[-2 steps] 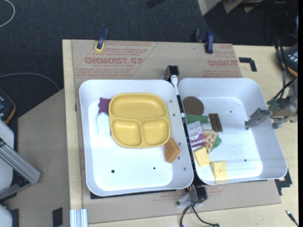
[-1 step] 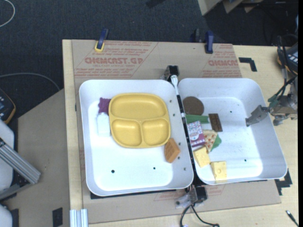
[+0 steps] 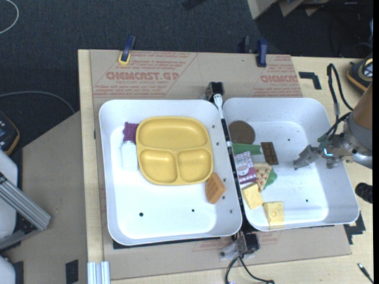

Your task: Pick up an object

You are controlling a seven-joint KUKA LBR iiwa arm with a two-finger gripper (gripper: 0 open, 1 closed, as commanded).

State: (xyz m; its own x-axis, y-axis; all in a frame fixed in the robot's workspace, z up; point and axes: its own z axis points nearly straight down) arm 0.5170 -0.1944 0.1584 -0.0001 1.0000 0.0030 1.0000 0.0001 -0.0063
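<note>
Reaching in from the right, the arm (image 3: 361, 123) hangs its pincer (image 3: 317, 157) spread wide, holding nothing, above the right bin (image 3: 296, 108).

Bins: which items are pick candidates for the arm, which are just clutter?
In play:
gripper over the right bin
brown disc
chocolate bar
snack packet
yellow blocks

Lying about:
yellow divided tray in the left bin
white bottle
blue clamps
</note>
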